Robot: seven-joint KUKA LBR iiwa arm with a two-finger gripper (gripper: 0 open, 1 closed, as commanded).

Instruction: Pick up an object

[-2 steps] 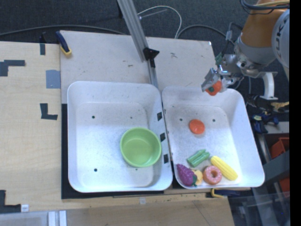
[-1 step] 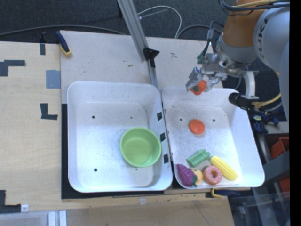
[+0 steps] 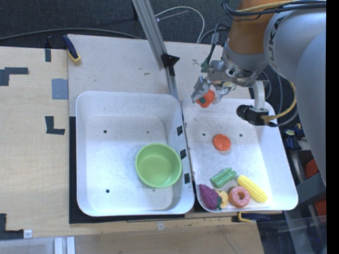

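1. Jaws (image 3: 208, 93): upper centre-right of the frame, above the far rim of the right bin (image 3: 280, 157); clenched on a small orange-red object (image 3: 205, 98), which shows between the fingers.
2. Orange-red object: held clear of the bin floor, probably to lift it away from the other items. Too small and too covered to tell its long axis or which way it points.
3. Arm (image 3: 259, 20): grey with an orange band, reaching in from the right, wrist tilted down towards the bin edge.
4. Right bin contents: orange round piece (image 3: 222, 142) mid-floor; green bean pod (image 3: 223, 177), corn cob (image 3: 252, 188), pink doughnut (image 3: 239, 197) and purple grapes (image 3: 210, 197) clustered at the near edge.
5. Left bin (image 3: 90, 142): green bowl (image 3: 158, 165), upright, lower right part.
6. Tabletop (image 3: 32, 142): pale wood, dark tape marks at left.
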